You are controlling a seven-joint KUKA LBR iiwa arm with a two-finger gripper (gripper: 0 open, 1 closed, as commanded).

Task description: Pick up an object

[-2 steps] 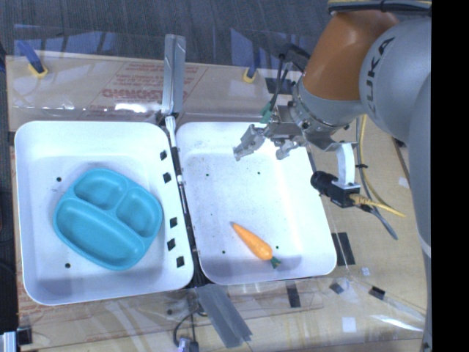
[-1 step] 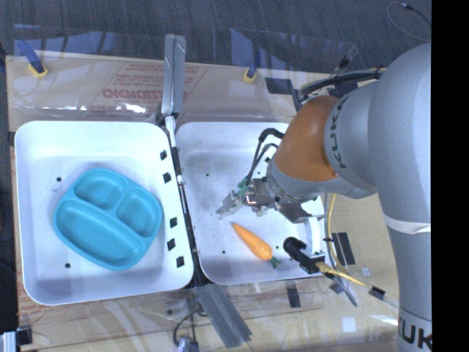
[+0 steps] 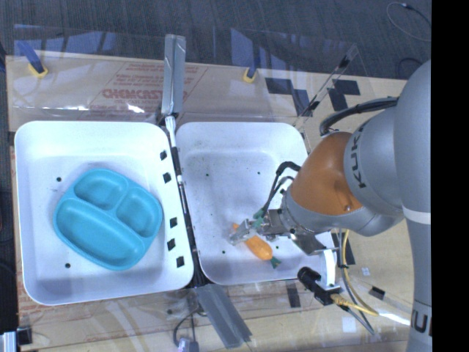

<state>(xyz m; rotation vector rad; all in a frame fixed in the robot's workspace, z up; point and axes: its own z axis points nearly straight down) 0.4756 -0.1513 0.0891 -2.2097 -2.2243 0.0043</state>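
Camera view shows the gripper [image 3: 253,229] low over an orange carrot-like toy [image 3: 258,248] in the right bin [image 3: 220,149]; finger state unclear. Closing off-centre could squirt it aside.

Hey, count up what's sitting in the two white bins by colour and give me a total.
Blue: 1, the divided tray in the left bin
Orange: 1, the toy carrot in the right bin, beside the claw
Total: 2
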